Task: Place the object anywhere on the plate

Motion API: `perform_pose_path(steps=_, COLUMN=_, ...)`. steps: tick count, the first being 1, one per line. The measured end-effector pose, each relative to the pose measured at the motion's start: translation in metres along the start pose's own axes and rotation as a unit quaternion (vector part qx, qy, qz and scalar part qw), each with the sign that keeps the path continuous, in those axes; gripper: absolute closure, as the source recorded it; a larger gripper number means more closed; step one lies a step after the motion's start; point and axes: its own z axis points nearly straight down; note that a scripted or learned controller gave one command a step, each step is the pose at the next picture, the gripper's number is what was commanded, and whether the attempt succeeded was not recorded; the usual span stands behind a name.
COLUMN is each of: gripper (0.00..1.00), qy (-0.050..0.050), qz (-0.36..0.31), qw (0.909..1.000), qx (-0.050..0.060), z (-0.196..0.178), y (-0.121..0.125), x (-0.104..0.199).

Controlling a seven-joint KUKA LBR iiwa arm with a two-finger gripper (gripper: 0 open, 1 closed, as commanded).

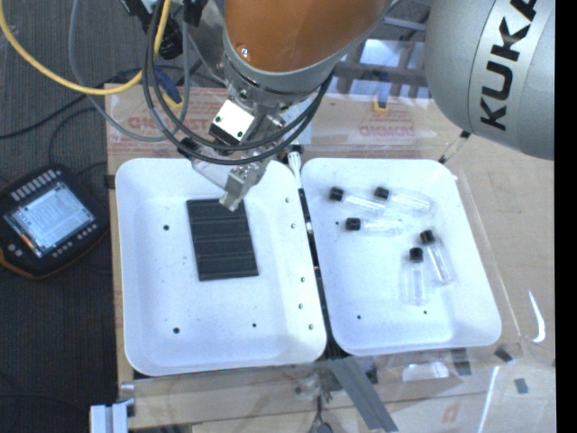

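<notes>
Looming closest to the lens, the orange-banded arm (297,16) hangs over the back of the left bin (144,332), its claw (236,188) touching or just above the far edge of the dark ribbed plate (222,239), whose long axis runs away from the camera. Whether the claw is parted or clenched I cannot tell, and nothing is visibly between its tips. Rightward, the capped vials (383,207) lie scattered in the right bin (469,314), well apart from the claw, so the object is probably not yet on the plate.
</notes>
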Motion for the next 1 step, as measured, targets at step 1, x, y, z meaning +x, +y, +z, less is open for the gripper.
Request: perform_pose_path(steps=1, gripper=1.0, qy=-0.001, qz=-0.241, qw=0.9706, qx=0.0, z=0.0004, y=-0.0082, x=0.0087)
